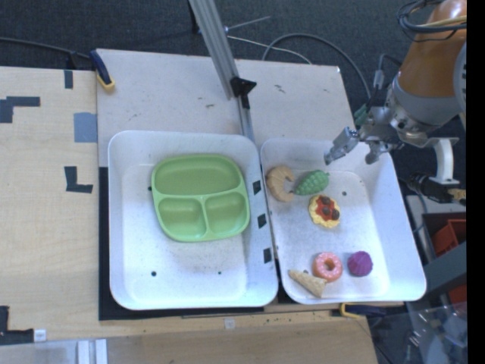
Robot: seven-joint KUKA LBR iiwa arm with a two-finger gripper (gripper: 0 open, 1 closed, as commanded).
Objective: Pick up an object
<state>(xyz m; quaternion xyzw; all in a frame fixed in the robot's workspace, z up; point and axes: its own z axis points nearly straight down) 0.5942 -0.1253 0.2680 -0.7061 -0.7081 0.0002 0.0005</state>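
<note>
You have the arm point(432, 59) entering at the upper right of the frame, grey with an orange band above the wrist. The pincer point(355, 149) hangs over the upper edge of the right bin point(402, 226); its two metal fingers stand apart, released, with nothing between them.

The right bin is shallow white plastic with rounded corners and holds six small toys:
- Bagel point(279, 182), tan, ring-shaped, upper left of the bin, near the divider.
- Green piece point(311, 181), bumpy and oval, touching the bagel's right side. It lies closest to the pincer, just below and left of the fingers.
- Pizza point(324, 211), a small yellow round with red and dark spots, just below the green piece.
- Donut point(327, 265), pink-iced ring, lower middle of the bin.
- Purple ball point(360, 263), rough-looking, just right of the donut.
- Tan wedge point(308, 281), pointed, at the lower left of the bin, touching the donut's lower edge.

The left bin point(129, 226), same white plastic, holds a glossy light-green plate point(200, 196) with three compartments, tilted slightly.

The table point(151, 89) is pale wood. A metal bar point(216, 32) slants down from top centre.
</note>
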